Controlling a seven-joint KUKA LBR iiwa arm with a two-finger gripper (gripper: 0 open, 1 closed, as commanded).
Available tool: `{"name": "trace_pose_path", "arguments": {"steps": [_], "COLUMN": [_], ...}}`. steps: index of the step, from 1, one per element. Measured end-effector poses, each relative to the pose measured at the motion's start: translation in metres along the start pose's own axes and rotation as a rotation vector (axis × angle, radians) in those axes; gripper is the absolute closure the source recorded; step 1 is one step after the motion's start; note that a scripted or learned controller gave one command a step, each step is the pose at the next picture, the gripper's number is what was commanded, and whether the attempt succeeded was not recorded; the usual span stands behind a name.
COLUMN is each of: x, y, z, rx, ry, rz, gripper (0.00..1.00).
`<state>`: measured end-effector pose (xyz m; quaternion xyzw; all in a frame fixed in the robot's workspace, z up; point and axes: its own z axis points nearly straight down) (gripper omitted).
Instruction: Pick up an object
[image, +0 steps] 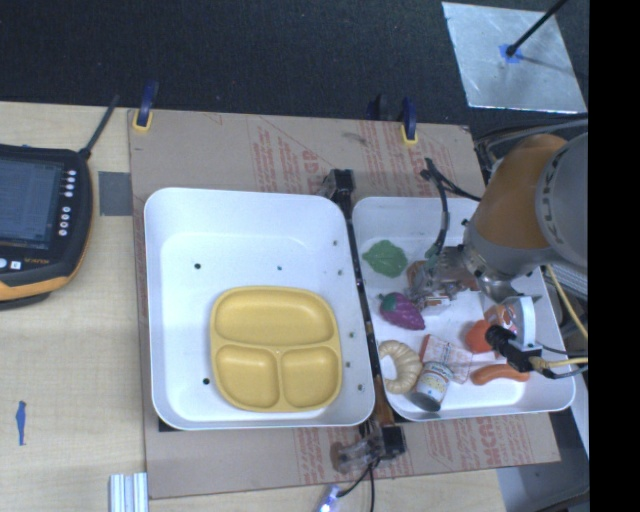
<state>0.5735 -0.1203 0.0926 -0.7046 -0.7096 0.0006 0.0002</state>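
1. Where the gripper (438, 277) hangs low in the right bin (540, 400), the purple object (403, 311) lies just beside it, toward the lower left; its long axis slants from upper left to lower right.
2. Jaws: cannot tell how they stand; nothing is seen between them.
3. Purple object: magenta, oblong, with a small green end, resting on the bin floor between a green item (385, 258) and a tan ring (399, 364).

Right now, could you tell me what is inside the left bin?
The left bin holds one yellow tray with three compartments, lying flat toward the front. Whatever is under the tray is covered.
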Motion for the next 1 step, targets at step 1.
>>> {"name": "trace_pose_path", "arguments": {"steps": [1], "x": [0.0546], "y": [0.0038], "z": [-0.1001], "rx": [0.000], "ry": [0.001], "rz": [0.002], "gripper": [1.00]}}
